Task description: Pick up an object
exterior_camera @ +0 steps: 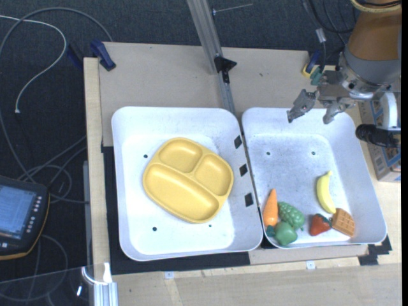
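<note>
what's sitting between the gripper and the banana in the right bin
Nothing visible. The gripper, fingers spread open, hovers over the far rim of the right bin; bare bin floor lies between it and the banana. The other toy foods sit nearer the camera.

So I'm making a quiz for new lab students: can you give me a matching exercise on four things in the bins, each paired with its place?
Things:
1. yellow divided plate
2. banana
3. carrot
4. waffle

Places:
A. near right corner of the right bin
B. middle of the left bin
C. near left part of the right bin, beside the green vegetables
D. right side of the right bin, just beyond the waffle

Pairs: 1-B, 2-D, 3-C, 4-A
</note>
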`<state>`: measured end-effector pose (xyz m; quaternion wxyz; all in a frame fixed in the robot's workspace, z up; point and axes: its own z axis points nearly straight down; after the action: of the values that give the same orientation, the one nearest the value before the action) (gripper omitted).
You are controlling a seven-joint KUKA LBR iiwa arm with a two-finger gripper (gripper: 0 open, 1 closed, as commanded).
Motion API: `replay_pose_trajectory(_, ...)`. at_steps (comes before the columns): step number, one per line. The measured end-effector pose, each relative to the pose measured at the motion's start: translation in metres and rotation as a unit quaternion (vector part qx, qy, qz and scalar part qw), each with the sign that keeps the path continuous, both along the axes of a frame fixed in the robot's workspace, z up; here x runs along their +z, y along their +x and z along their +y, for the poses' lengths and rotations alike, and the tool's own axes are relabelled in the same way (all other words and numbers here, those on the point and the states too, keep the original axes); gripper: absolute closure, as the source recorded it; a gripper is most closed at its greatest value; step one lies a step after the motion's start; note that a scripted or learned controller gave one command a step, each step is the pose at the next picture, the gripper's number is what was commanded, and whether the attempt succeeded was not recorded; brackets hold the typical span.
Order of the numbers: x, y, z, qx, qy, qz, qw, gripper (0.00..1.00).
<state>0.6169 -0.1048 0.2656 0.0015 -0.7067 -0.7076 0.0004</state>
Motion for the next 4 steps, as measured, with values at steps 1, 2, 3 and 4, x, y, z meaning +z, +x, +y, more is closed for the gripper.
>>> replay_pose_trajectory(1, 0.000, 0.000, 0.000, 0.000, 0.0000, 0.000, 1.0000, 0.00)
replay_pose_trajectory(2, -0.042, 0.001, 0.000, 0.000, -0.0003, 0.002, 1.0000, 0.00)
replay_pose_trajectory(3, -0.089, 0.008, -0.003, -0.001, -0.0003, 0.002, 1.0000, 0.00)
replay_pose_trajectory(4, -0.146, -0.003, 0.000, -0.001, 0.0003, 0.003, 1.0000, 0.00)
